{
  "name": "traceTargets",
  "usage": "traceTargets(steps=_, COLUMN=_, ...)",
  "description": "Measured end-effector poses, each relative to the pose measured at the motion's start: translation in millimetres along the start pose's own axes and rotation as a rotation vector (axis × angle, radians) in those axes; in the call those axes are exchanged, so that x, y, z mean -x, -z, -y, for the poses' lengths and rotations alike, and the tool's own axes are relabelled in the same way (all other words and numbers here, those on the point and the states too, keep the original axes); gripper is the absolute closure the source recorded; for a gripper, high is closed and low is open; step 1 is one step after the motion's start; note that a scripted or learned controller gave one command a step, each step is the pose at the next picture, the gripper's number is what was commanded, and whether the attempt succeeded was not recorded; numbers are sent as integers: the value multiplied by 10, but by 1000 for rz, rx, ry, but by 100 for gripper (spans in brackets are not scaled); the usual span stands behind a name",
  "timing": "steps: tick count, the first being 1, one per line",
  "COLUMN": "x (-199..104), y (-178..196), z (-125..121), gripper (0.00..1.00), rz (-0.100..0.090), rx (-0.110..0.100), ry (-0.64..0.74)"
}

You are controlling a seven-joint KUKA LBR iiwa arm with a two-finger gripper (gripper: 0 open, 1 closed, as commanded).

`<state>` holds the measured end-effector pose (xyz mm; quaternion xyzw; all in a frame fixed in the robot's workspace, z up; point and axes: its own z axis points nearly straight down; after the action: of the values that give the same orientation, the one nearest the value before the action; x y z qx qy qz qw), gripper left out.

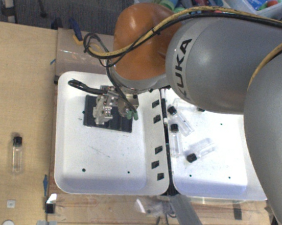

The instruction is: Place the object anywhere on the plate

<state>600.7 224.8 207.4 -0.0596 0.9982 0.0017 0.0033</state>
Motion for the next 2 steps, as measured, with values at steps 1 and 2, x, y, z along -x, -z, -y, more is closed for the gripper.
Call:
traceTargets(steps=1, x=-589, y=-921, z=-48, gripper=100, rz=-5, rx=-1, ry=-137)
traceTargets(steps=2, x=393, y=-227, z=48, gripper=100, rz=0, rx=-1, ry=-97)
